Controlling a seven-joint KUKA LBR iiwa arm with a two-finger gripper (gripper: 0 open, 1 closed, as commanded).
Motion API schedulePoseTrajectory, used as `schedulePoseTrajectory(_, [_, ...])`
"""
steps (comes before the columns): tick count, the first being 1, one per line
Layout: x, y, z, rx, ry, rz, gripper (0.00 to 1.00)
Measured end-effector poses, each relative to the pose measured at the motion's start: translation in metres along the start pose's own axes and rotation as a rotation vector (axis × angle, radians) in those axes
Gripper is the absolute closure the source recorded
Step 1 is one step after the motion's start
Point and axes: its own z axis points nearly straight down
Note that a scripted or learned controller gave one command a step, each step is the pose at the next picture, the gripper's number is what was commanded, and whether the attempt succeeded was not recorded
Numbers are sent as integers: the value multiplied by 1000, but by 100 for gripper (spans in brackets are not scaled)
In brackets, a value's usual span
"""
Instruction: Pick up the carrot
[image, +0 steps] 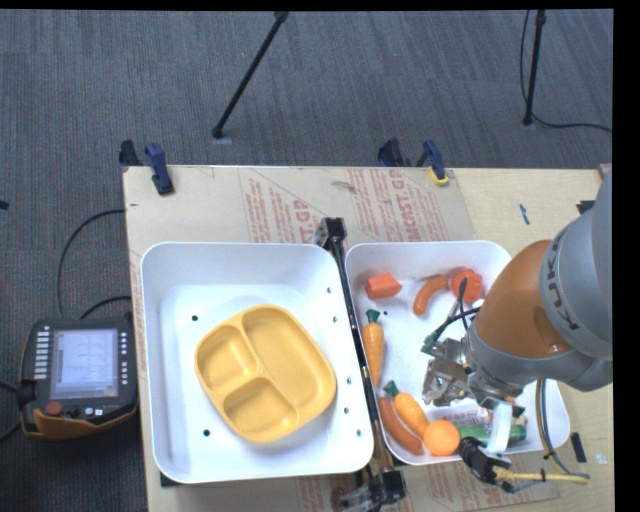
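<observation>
Arm, grey with orange band (530, 300), reaches in over the right shallow white bin (420, 252), covering its right half. Hand (444, 380) hangs low in the bin's middle, metal fingers pointing down-left; can't tell whether they are wide or narrow, and nothing is visibly between them.

Orange plastic carrot with green top (373, 346) lies along the right bin's left edge, green end toward the far side, apart from the hand. Second, shorter orange carrot with green stub (408, 410) sits near the bin's near-left corner, just below the hand, touching a reddish-brown sausage (396, 425) on its left and a round orange ball (441, 437) on its right.

Far part of the same bin: orange-red wedge-shaped block (382, 287) near the far-left corner, curved red-orange sausage piece (430, 291) beside it, another red curved piece (464, 281) right up against the arm.

Left shallow white bin (170, 270) holds a yellow three-compartment plastic plate (264, 373), roughly centred.

Brown cardboard-topped surface (300, 200) carries both bins; blue clamps (157, 165) at its far edge. Black teach pendant with screen (80, 375) lies on the floor off the surface's left edge.
</observation>
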Motion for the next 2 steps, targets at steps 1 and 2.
schedulePoseTrajectory(1, [0,0,-9,2,0,2,100])
schedulePoseTrajectory(2, [4,-2,19,1,0,281,100])
